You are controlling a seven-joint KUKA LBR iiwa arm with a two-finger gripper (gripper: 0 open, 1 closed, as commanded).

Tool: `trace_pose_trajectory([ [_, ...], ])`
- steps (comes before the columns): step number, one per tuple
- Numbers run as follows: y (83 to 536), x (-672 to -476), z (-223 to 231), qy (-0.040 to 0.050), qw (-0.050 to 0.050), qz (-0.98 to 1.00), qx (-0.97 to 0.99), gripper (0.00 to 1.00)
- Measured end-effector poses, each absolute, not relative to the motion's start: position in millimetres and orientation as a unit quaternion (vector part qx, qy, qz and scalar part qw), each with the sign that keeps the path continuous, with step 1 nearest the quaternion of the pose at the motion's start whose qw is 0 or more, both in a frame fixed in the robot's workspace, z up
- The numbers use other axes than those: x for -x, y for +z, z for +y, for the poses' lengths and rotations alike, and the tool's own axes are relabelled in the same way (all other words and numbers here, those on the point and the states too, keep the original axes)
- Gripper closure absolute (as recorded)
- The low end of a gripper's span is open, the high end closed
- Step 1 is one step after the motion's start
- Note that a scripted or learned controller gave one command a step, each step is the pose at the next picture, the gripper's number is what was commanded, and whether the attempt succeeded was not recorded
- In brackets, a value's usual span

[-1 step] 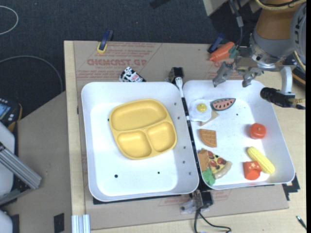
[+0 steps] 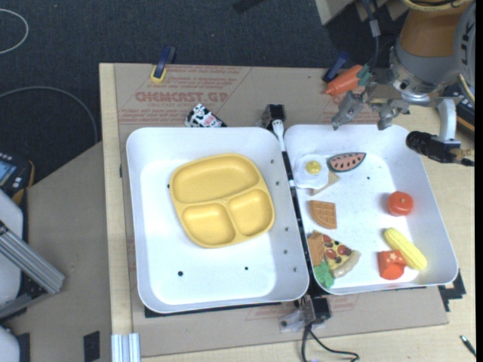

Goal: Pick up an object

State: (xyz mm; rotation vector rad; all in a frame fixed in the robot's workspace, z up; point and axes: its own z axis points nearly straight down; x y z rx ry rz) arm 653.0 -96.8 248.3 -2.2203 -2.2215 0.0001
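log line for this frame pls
phase: pre-grasp | gripper: above right bin far rim, holding nothing | nearest: watermelon slice, fried egg | left bin: yellow tray

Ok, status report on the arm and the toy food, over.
Gripper open above right bin's far edge, holding nothing. Watermelon slice nearest. Nothing in the way.

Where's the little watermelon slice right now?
The watermelon slice lies near the far edge of the right bin, just right of the fried egg and beyond the waffle.
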Motion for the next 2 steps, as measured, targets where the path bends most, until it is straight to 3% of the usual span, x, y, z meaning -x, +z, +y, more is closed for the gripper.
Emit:
trace_pose_trajectory([
  [2,140,-656.8,-100,0.0018,0.002,-0.707,0.707,0.00],
])
